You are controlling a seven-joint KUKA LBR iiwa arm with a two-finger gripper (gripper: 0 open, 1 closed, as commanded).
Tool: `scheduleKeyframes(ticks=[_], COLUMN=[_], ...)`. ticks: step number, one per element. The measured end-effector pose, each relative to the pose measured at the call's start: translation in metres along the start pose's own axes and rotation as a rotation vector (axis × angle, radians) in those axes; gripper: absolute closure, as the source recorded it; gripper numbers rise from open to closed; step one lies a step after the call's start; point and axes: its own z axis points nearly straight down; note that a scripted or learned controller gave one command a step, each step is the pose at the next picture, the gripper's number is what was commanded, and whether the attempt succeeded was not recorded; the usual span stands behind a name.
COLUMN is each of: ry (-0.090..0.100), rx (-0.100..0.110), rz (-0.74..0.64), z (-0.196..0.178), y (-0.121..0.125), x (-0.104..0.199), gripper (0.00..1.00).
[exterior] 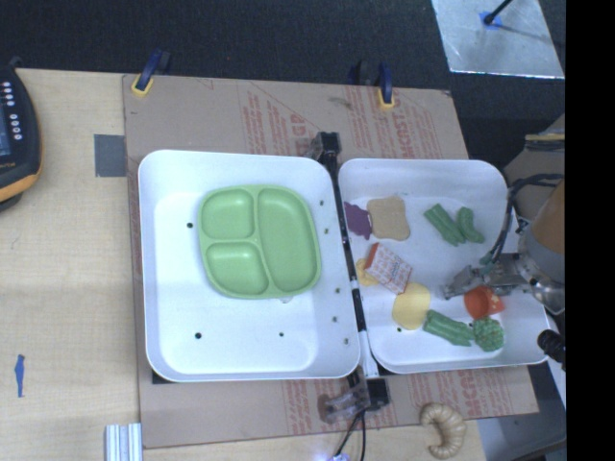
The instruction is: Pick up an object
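Pincer [471, 283] sits low in the right bin [423, 173] beside a small red tomato [483, 303]; its opening cannot be told.

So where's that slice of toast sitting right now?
The toast slice lies in the right bin, near its upper-left corner, beside a purple piece and just above a red-and-white packet.
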Motion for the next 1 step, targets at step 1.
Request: scheduleKeyframes(ticks=[1], ry=[-0.006], rx=[-0.004], rz=[-0.004], z=[-0.0153], y=[0.0044], x=[-0.0025], gripper=[1.00])
